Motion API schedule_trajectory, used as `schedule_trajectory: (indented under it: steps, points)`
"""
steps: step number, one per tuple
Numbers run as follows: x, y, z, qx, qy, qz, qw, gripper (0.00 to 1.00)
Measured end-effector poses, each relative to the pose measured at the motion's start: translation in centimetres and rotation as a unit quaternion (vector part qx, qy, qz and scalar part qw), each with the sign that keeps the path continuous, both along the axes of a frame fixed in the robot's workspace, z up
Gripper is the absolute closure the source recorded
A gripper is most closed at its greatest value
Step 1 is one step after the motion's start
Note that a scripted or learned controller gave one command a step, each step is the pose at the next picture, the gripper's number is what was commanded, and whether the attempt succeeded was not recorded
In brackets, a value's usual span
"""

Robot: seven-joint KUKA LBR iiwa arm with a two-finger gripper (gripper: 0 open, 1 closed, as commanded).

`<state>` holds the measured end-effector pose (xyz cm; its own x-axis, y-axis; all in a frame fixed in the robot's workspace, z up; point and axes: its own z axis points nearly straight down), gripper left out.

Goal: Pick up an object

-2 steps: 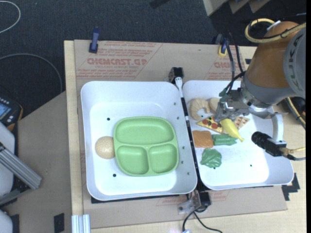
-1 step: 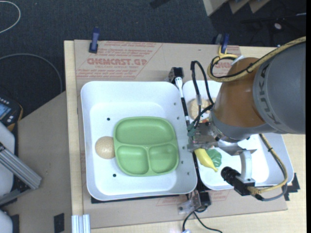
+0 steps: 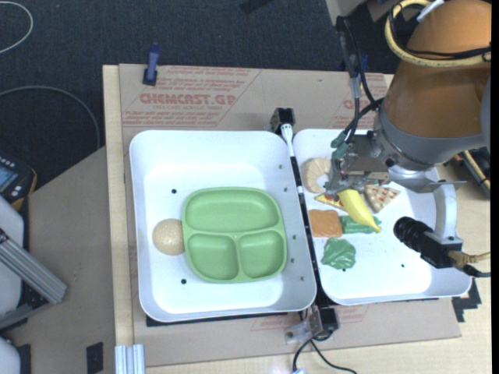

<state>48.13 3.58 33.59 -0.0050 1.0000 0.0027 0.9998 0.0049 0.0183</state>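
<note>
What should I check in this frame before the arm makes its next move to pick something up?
1. Gripper over the right bin: ok.
2. Object under it: ok, the banana lies just below.
3. Anything held already: cannot tell, the wrist hides it.
4. Crowding: not ok, the banana touches the pizza slice and the green pepper; the orange slab is close by.
5. Left bin contents apart from the grasp: ok, the green tray and the bun sit there.
</note>
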Motion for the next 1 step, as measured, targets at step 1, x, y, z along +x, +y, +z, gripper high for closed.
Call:
schedule_trajectory:
  steps: [1]
  points:
    - [1.6,-5.28,-8.98,-0.0019,0.013,-0.005,0.9999,1.0]
